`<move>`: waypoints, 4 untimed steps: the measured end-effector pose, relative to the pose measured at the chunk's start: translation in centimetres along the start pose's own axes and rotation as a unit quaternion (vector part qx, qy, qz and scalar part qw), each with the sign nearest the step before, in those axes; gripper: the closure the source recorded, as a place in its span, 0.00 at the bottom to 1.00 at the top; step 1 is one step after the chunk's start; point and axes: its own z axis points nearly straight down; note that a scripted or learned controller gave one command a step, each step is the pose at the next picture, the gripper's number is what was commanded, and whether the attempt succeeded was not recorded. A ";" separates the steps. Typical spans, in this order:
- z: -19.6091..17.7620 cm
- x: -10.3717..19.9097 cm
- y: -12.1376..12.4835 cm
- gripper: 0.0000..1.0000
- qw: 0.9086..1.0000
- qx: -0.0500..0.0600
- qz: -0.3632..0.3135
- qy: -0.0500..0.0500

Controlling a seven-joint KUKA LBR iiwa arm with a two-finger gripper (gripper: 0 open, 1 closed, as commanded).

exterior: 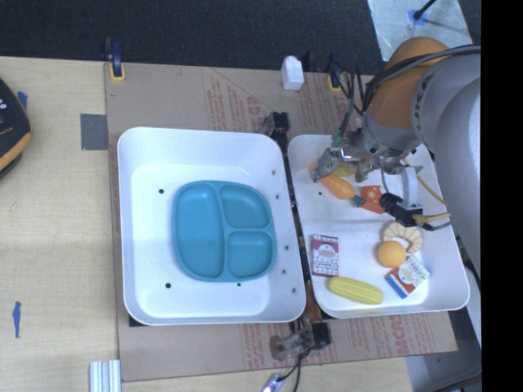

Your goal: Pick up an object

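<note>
Gripper (341, 163) low in right bin (441, 299), just above the toy carrot (337, 188); open or closed, cannot tell. Corn cob (355, 290) lies well below the carrot, near the bin's front rim.

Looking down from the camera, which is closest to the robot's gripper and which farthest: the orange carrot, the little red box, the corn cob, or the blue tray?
From the gripper:
1. Orange carrot, just below it, right bin.
2. Little red box, at that bin's left edge.
3. Corn cob, near its front edge.
4. Blue tray, left bin.
</note>
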 end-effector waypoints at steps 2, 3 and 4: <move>0.0 0.5 0.0 0.00 1.000 0.000 0.001 0.000; -1.0 0.5 0.0 1.00 1.000 0.002 0.000 0.000; -10.0 9.2 -3.8 1.00 1.000 0.000 0.000 0.000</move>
